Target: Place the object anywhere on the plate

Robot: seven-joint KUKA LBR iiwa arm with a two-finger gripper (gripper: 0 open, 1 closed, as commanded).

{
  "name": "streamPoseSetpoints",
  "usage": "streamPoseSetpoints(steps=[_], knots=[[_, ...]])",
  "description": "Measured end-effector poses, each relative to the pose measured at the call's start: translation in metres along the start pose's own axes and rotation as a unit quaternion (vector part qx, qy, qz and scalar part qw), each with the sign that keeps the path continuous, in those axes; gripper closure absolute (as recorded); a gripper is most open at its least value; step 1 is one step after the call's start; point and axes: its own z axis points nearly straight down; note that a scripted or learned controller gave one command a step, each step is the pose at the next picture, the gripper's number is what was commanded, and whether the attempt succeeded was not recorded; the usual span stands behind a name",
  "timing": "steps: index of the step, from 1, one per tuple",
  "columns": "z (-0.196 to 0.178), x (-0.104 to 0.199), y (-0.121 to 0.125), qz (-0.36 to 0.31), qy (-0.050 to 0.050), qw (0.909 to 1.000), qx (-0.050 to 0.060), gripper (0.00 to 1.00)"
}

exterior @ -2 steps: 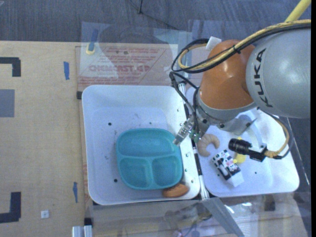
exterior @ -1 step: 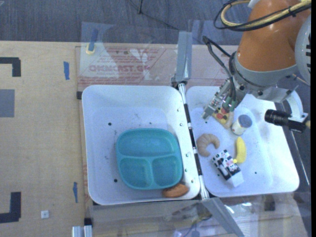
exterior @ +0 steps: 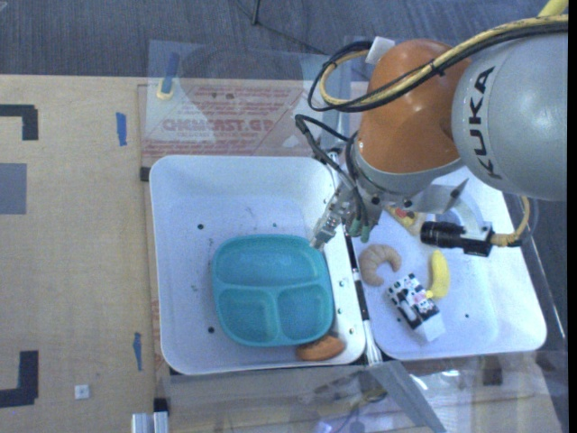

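1. Pale wooden worktop carries two shallow white bins side by side, with blue tape marks on the wood and a clear sheet lying behind the bins.
2. Left bin holds a teal plate with three compartments, set toward the bin's near right corner; all of its compartments look bare.
3. An orange-brown item lies in that bin just off the plate's near right edge, touching or nearly touching the rim (what it is cannot be made out).
4. Right bin holds a croissant-shaped piece, a small yellow banana and a black-and-white patterned block, grouped near the wall shared by the bins.
5. Gripper hangs from the grey-and-orange arm over the left bin's right side, its tip just above the plate's far right corner. It is tilted down toward the plate, which suits a release there.
6. Whether the fingers are parted or closed cannot be told; nothing is clearly seen between them.
7. Which thing is the task's object is uncertain. The orange-brown item beside the plate is the nearest candidate, and judged by how it lies, it is off the plate, so the placing looks undone.
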Motion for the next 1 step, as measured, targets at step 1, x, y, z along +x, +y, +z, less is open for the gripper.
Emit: streamPoseSetpoints(steps=[1], knots=[[-0.1267,-0.0968,-0.024,0.005,-0.002,1.0,0.0,1.0]])
